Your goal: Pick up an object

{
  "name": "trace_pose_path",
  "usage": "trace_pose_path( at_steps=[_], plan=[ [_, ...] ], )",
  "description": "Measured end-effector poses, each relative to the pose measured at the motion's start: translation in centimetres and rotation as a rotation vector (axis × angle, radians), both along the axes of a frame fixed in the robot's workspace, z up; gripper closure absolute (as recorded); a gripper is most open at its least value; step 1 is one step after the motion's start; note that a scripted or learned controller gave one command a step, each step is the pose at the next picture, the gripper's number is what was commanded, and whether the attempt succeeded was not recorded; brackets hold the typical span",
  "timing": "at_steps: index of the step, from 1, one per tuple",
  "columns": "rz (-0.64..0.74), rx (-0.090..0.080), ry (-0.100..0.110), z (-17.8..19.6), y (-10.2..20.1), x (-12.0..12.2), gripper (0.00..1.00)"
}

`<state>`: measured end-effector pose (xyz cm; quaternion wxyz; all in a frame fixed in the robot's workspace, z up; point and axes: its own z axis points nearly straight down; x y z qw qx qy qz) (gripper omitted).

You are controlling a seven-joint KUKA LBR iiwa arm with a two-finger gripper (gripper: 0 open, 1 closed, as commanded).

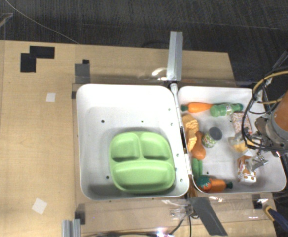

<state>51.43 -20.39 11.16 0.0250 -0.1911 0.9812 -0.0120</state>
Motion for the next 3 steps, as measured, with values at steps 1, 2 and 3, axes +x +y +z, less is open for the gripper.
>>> trace_pose_path(
  at_steps=[1,2,3],
  plan=[
    [0.05,-0.006,0.001,0.0,0.4,0.0,0.0],
    [0.139,-0.007,0.002,0.0,0.0,0.0,0.0],
    [0.443,-0.03,0.019,-0.1,1.8,0.4,0.0]
  ],
)
